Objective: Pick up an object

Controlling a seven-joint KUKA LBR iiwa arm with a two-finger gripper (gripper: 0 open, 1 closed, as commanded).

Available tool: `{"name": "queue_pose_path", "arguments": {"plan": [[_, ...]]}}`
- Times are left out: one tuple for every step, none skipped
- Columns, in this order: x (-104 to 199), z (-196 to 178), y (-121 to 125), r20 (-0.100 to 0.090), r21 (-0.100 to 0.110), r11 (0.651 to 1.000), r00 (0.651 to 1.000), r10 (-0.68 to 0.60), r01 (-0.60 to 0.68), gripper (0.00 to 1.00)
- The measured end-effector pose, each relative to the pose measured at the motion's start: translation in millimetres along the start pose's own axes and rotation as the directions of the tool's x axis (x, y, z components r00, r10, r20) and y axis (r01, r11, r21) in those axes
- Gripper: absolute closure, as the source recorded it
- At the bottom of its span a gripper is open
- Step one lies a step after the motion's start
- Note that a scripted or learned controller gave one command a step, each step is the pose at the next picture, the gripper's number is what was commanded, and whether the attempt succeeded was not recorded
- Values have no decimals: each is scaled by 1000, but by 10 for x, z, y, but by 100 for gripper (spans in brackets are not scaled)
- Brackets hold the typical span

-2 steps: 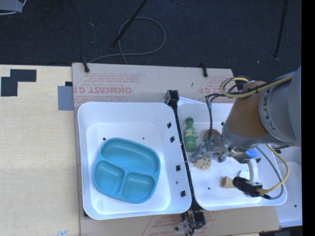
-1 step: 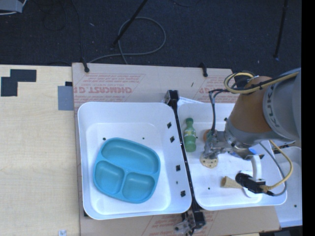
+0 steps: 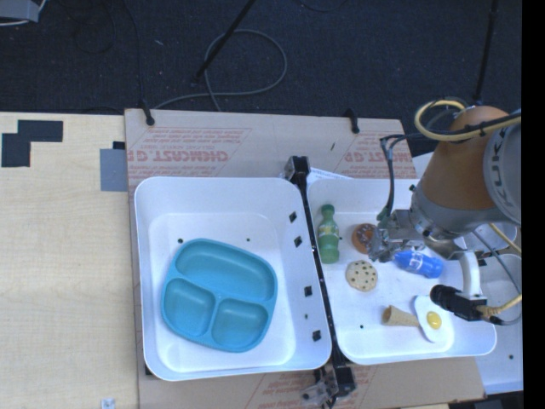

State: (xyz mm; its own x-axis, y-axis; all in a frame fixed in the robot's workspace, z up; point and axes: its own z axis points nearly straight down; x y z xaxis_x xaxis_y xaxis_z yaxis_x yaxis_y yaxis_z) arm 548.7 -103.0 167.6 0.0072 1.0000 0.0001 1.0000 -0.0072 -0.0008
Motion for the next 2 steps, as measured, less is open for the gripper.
{"name": "queue_pose_path", "arguments": {"plan": [[-36,-419,3,0,-1,1000,1000,-4,4,100],[-48,-625,6,0,0,1000,1000,-8,8,100]]}}
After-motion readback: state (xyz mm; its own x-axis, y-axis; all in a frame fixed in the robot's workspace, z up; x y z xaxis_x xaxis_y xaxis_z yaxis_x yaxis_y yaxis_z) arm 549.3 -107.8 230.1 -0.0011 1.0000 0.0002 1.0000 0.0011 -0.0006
